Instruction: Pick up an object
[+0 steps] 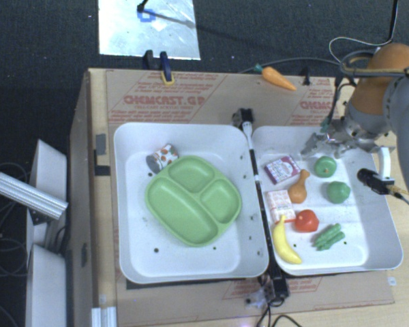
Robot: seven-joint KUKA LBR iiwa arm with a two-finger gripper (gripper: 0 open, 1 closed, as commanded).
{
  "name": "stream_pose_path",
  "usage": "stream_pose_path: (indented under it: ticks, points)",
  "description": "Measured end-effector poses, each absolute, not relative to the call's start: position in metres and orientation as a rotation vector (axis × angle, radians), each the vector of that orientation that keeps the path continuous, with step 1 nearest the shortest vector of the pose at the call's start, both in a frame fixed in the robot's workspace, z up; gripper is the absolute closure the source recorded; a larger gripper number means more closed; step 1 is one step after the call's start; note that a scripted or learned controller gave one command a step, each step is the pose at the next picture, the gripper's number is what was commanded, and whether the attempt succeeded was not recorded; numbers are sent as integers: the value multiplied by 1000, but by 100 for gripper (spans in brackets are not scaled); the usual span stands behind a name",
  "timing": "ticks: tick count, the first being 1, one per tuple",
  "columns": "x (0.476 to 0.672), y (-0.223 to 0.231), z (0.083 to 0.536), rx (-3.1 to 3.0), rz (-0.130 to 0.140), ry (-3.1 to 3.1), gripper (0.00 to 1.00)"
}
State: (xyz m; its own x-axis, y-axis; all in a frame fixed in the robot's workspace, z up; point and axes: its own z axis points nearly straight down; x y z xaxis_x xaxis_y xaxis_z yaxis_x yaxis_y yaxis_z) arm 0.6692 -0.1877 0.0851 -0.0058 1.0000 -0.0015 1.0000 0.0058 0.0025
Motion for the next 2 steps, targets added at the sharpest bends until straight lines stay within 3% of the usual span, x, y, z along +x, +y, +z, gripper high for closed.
stream_pose_path:
  ticks: [2]
  points:
    - [669, -179, 85, 2216, 1, 2221, 0]
